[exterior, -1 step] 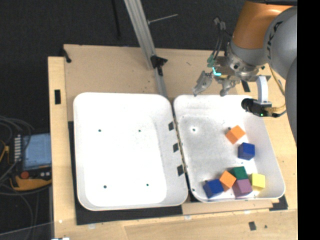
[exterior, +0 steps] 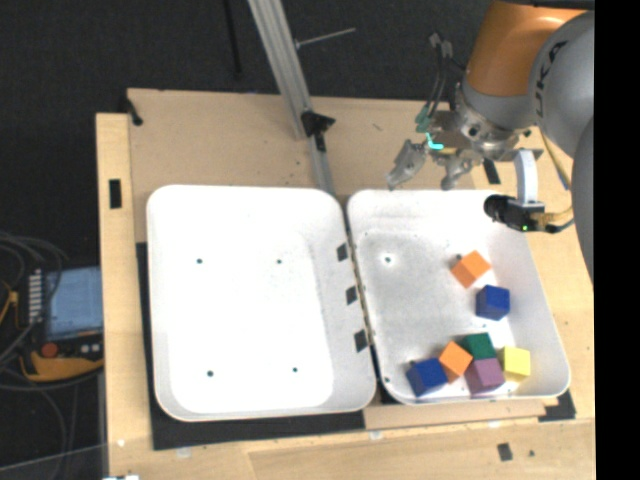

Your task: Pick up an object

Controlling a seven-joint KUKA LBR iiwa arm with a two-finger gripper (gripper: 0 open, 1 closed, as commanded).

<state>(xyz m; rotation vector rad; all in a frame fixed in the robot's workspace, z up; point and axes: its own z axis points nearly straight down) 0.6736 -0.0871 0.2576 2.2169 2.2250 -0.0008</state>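
Observation:
My gripper (exterior: 428, 171) hangs above the back rim of the right bin (exterior: 400, 308), its two fingers spread apart with nothing between them. Well in front of it an orange cube (exterior: 470, 267) lies in the right bin, and a blue cube (exterior: 492, 301) sits just below that. Along the bin's front edge a cluster holds a second blue cube (exterior: 426, 376), an orange cube (exterior: 456, 358), a green cube (exterior: 480, 345), a purple cube (exterior: 485, 375) and a yellow cube (exterior: 516, 362).
The left bin (exterior: 250, 298) stands beside the right one, joined by small dark clips along the shared rim. A slanted metal post (exterior: 290, 78) rises behind the bins. A blue box with cables (exterior: 65, 308) lies off the bench's left side.

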